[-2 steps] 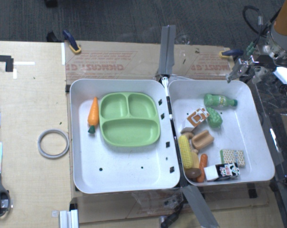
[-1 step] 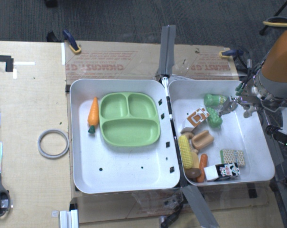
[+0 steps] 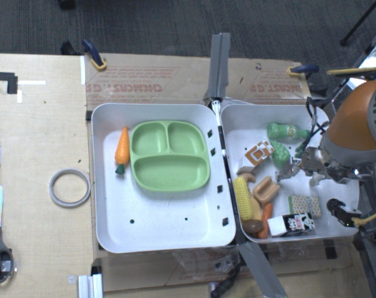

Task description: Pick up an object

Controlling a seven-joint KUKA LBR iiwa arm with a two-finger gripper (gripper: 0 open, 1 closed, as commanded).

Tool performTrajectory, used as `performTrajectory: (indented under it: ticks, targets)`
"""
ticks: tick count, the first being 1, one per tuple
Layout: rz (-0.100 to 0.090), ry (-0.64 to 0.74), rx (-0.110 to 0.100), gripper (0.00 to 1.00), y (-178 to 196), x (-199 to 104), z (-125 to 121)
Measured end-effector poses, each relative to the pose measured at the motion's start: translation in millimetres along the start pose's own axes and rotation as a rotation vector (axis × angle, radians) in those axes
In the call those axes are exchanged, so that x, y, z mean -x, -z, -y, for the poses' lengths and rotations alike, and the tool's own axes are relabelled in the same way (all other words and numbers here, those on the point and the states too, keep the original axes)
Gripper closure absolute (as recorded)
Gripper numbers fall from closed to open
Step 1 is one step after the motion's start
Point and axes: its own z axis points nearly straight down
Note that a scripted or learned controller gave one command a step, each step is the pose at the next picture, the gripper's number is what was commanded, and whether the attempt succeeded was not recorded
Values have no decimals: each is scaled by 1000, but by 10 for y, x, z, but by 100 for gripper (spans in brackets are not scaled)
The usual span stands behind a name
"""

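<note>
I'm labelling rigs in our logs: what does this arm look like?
The arm is grey with a rounded orange band above the wrist. Black cables loop beside it. Its gripper is a cluttered grey metal assembly, with a black piece lower down.

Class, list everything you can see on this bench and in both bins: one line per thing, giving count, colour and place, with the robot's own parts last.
left bin: 1, white, bench centre
right bin: 1, white, beside the left bin
divided plate: 1, green, left bin
toy carrot: 1, orange, left bin, left of the plate
toy corn: 1, yellow, right bin, near its left wall
green bottle: 1, green, right bin, far side
tape ring: 1, grey, bench, left of the bins
scissors: 1, grey, bench's left edge
clamps: 2, blue, far edge
gripper: 1, dark, over right bin
arm: 1, grey and orange, right
</note>
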Motion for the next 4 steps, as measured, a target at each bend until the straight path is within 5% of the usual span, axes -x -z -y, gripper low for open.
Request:
performTrajectory:
  ticks: [1, 2, 3, 4]
  targets:
    - [1, 127, 1, 0, 470, -450, -277]
    - [-1, 70, 20, 0, 155, -538, -1118]
    - [3, 186, 13, 0, 273, -157, -654]
    - [1, 237, 34, 0, 162, 149, -445]
